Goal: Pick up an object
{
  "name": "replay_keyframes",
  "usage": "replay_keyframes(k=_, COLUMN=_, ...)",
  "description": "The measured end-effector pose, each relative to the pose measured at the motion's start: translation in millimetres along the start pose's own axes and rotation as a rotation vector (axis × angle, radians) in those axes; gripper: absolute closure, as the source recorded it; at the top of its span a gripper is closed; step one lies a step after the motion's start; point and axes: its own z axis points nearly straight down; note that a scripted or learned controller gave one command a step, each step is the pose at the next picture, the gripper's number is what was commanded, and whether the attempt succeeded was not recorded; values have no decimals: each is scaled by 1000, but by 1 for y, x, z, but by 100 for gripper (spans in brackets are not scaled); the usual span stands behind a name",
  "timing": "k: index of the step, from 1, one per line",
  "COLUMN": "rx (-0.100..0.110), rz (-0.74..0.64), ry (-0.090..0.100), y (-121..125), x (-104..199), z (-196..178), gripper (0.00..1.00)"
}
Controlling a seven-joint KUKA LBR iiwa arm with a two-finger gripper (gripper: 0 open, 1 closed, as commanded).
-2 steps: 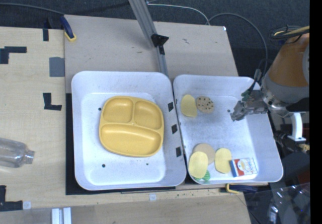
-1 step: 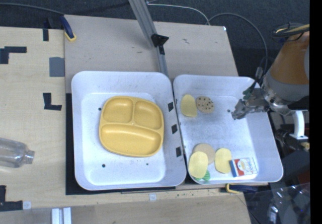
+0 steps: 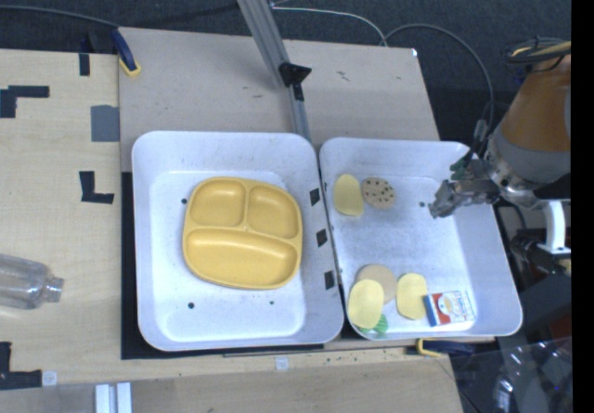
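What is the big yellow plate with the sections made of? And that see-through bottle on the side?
The yellow divided plate looks like moulded plastic: one even colour, rounded rims, a soft matte sheen. The bottle on the wooden bench at the left looks like clear thin plastic, since the bench shows through it with pale highlights; glass cannot be ruled out from this view.

Claw [image 3: 444, 200] over right bin [image 3: 483, 244]; yellow divided plate [image 3: 243, 231] in left bin [image 3: 153, 216]; cookie [image 3: 377, 190] near claw.
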Motion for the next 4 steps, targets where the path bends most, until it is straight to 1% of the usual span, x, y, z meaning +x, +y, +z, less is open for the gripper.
replay_keyframes(k=1, rx=4, rz=8, ry=-5, y=-48, x=-17, z=25, gripper=100)
replay_keyframes(k=2, rx=-3, rz=5, ry=-5, y=-47, x=-34, z=5, gripper=100)
replay_keyframes(k=4, rx=-1, rz=1, ry=-1, y=-46, x=-31, z=-13, gripper=100)
